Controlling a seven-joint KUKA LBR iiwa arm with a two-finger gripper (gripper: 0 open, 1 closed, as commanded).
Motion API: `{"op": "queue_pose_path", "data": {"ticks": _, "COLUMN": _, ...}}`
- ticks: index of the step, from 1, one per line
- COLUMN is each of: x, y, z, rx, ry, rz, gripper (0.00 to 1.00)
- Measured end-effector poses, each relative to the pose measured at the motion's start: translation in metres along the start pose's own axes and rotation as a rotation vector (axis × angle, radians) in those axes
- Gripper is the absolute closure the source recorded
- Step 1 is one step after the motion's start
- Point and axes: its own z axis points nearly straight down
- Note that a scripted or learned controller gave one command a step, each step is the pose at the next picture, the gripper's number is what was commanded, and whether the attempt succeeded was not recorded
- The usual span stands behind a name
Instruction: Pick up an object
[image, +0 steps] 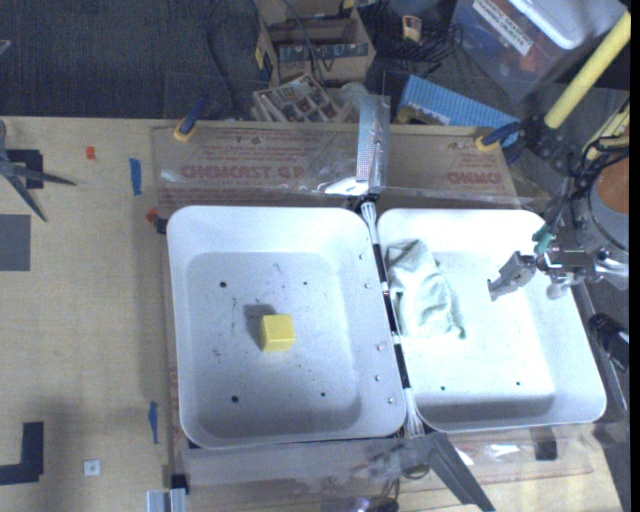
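A small yellow block (278, 332) lies near the middle of the left bin (200, 240). A crumpled white and pale green cloth (425, 295) sits against the left wall of the right bin (575, 390). My gripper (528, 284) hangs over the right part of the right bin, reaching in from the right edge. It is open, with nothing between its fingers. It is to the right of the cloth and apart from it, and far from the yellow block.
The bins touch along a central divider (385, 300). A clear plastic sheet and cardboard (300, 165) lie behind them. Clamps, boxes and cables crowd the bench's far side. A yellow bar (595, 65) slants at the top right.
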Motion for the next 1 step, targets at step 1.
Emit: {"op": "queue_pose_path", "data": {"ticks": 1, "x": 0.0155, "y": -0.0287, "z": 0.1854, "rx": -0.011, "ry": -0.001, "rz": -0.052, "gripper": 0.0}}
